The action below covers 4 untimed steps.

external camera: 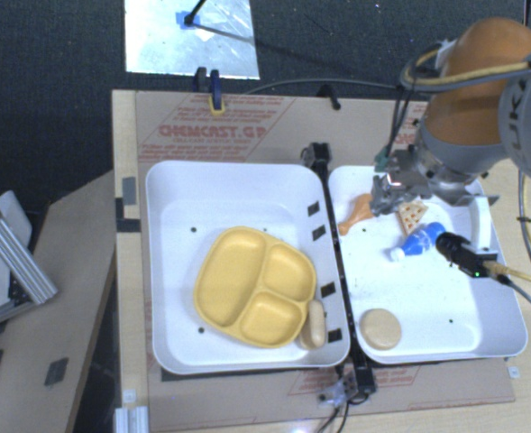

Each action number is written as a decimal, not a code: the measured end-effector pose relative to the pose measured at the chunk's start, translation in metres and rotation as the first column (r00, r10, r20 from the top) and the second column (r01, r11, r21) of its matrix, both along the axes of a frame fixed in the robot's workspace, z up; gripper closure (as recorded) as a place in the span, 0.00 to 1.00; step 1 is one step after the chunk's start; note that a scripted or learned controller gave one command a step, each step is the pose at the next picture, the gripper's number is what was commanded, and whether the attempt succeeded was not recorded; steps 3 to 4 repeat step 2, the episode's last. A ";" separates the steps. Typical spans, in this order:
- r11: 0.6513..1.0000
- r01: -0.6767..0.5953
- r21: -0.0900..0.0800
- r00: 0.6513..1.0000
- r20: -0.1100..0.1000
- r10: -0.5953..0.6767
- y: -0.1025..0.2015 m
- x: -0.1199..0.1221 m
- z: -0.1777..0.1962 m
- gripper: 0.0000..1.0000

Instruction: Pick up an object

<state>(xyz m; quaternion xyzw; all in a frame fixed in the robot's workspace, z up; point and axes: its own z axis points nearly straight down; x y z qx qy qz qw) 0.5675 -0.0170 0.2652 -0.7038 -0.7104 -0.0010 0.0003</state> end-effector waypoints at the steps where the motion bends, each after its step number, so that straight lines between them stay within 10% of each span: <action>1: 1.000 0.000 0.000 1.000 -0.001 0.000 0.050 0.001 -0.019 1.00; 2: 1.000 0.000 0.000 1.000 0.002 0.000 0.103 0.010 -0.018 1.00; 4: 1.000 0.000 0.000 1.000 0.002 0.000 0.103 0.010 -0.018 1.00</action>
